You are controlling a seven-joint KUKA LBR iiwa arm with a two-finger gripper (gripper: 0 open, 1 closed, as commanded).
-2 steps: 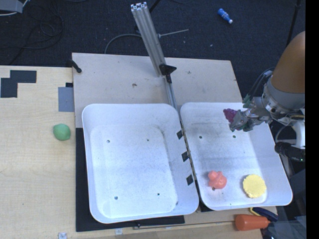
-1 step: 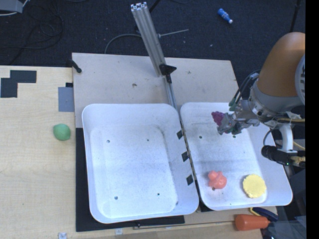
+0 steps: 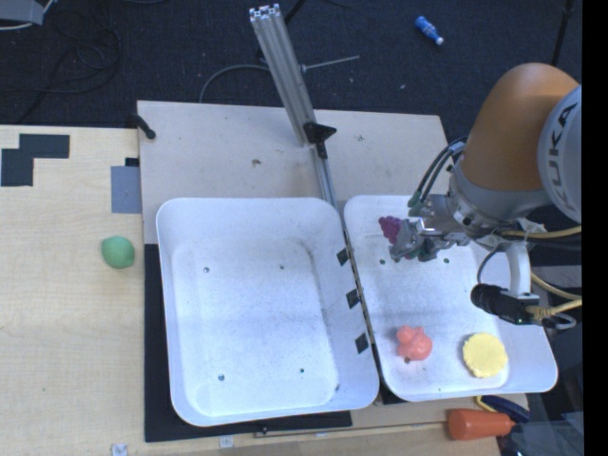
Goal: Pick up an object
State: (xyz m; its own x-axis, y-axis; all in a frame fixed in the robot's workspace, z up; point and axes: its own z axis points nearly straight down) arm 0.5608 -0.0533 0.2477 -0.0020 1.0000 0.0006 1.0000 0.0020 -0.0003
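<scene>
We judge this to be the approach step, with nothing lifted yet. Our gripper (image 3: 410, 242) sits low over the right bin (image 3: 446, 297), toward its 11 o'clock corner, just beside a small purple object (image 3: 389, 226) that lies at the gripper's 10 o'clock. We cannot tell whether the two touch; the dark metal of the hand crowds the spot. How far the hand is spread we cannot tell either, since the tips blur into the wrist hardware, and we see nothing clearly pinched there.

The purple object looks like our likeliest target, being nearest. Two other candidates lie well apart from the hand: a pink lumpy toy (image 3: 413, 343) toward the bin's 6 o'clock, and a yellow round piece (image 3: 484, 354) toward its 5 o'clock.

For the next move we would want the hand centred over the purple object rather than beside it, then lowered and closed around it before any lift. The risk, as we read it, is that the piece lies close to the bin's wall and may get nudged aside instead of caught.

The left bin (image 3: 247, 312) and a green ball (image 3: 119, 252) out on the bench at 9 o'clock play no part.
</scene>
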